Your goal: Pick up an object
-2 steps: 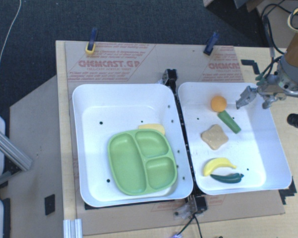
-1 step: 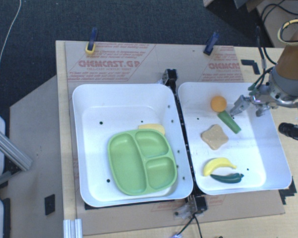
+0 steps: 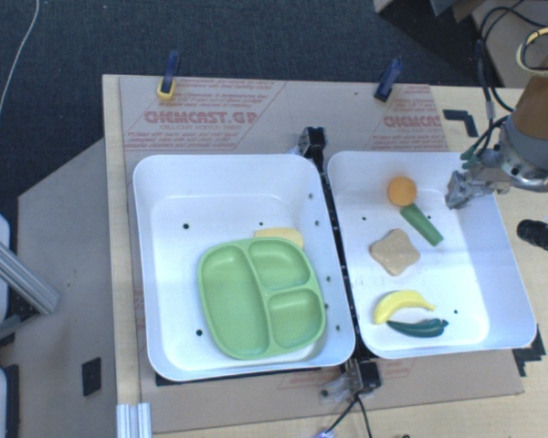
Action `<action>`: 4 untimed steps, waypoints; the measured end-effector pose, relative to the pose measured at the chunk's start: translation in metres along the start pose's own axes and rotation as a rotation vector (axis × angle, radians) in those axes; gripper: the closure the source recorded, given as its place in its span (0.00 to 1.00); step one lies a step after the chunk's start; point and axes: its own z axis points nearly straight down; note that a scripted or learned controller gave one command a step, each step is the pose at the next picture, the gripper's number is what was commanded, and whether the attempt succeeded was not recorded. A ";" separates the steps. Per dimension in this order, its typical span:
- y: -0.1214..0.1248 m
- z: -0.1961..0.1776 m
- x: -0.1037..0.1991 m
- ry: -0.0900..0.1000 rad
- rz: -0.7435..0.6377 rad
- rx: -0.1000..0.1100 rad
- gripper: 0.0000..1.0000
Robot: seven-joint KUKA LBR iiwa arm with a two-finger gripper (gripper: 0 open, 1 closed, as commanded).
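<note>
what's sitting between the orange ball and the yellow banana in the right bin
In the camera view, a tan sponge-like block lies between the orange ball and the banana.

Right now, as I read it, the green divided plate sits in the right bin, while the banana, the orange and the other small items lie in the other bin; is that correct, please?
Not quite: the green divided plate sits in the left bin, not the right one. The banana, the orange and the other small items do lie in the other bin, the right bin. The camera view shows this.
</note>
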 end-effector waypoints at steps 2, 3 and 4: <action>0.003 -0.109 -0.001 -0.004 -0.001 -0.008 1.00; -0.006 -0.095 0.058 0.003 -0.005 0.004 1.00; -0.009 -0.097 0.110 0.002 -0.004 0.003 1.00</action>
